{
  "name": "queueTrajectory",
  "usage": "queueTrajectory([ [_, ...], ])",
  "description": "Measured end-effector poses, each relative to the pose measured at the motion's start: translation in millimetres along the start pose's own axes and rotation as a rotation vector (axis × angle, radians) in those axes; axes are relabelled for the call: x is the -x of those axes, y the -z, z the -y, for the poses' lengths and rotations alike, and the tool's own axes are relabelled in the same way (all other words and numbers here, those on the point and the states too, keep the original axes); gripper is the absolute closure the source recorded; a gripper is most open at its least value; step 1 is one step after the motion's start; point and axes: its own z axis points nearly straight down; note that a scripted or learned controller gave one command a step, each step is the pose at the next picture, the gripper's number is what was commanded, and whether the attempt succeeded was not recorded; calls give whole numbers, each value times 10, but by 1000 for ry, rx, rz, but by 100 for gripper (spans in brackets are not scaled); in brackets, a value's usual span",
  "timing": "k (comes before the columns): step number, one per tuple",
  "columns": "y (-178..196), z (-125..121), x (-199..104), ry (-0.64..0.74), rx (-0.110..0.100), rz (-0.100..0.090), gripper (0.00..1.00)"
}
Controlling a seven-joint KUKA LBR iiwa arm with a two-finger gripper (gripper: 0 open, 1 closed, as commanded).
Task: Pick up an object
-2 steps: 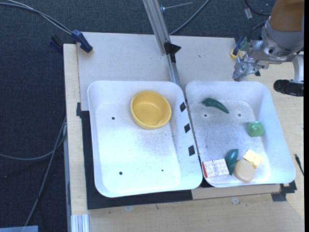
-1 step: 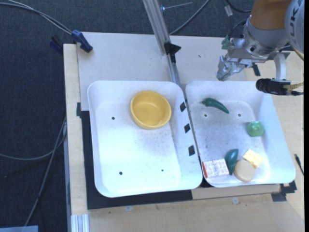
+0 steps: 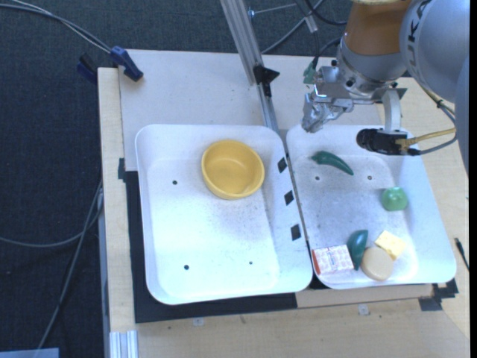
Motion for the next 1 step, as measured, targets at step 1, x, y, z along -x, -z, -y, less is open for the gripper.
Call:
queueTrajectory([
  [1,-31,56,-631,1,-2,0,100],
])
